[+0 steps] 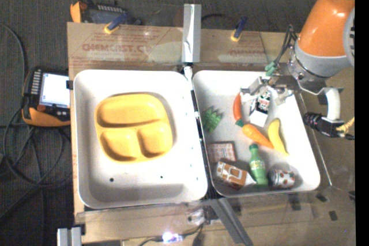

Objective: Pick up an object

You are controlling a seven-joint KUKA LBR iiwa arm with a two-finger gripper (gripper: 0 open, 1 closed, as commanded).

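A robot arm's hand (262, 102) hangs low over the right bin (308, 141), just above a carrot (257, 135) and beside a banana (278, 135); whether its fingers are spread or pressed together cannot be told. A yellow divided tray (135, 125) lies in the left bin (83, 141).

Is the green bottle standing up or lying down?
Lying down. The green bottle rests on its side on the right bin's floor, cap pointing away from the camera.
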